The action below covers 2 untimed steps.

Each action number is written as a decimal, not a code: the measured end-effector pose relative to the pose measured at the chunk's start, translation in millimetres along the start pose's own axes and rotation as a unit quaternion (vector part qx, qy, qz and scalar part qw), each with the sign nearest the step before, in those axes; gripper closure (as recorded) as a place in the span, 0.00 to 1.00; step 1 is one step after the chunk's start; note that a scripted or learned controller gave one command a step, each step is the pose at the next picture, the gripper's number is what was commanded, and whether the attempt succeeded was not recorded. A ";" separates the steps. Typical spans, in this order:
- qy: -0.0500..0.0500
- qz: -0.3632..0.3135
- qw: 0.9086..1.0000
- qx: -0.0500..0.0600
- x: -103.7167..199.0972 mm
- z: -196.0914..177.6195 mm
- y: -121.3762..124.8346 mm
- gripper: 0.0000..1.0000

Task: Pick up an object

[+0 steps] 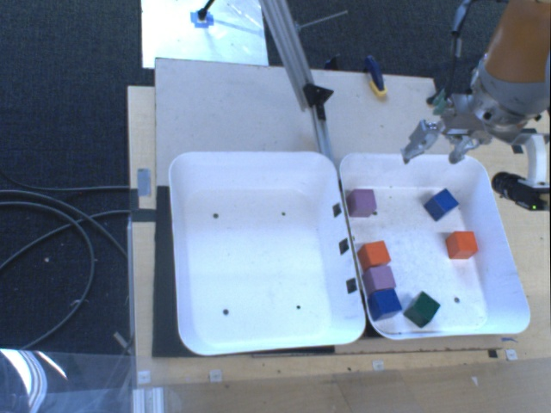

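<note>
Dark green cube, matte, tilted, near right bin's front rim

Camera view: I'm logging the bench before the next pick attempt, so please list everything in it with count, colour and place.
bins: 2, white, side by side; left bin, right bin
purple cubes: 2, right bin; one top left, one low by the left wall
blue cubes: 2, right bin; upper right, lower left
orange cubes: 2, right bin; left, right
green cube: 1, right bin, bottom
cables: black, floor at left
arm: 1, grey and orange, upper right
pincer: 1, open, above the right bin's far rim
</note>
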State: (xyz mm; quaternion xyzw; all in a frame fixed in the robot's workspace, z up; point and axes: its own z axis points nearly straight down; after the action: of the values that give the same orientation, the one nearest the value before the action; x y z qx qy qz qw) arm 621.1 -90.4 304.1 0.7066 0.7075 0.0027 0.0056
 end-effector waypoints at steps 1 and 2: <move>0.001 0.000 1.000 0.006 -34.0 81.5 59.5 0.00; 0.002 0.002 1.000 0.010 -62.6 173.5 -70.0 0.00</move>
State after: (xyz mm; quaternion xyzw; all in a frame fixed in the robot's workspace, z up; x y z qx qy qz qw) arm 553.3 -153.8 130.0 0.7083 0.7059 -0.0028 -0.0033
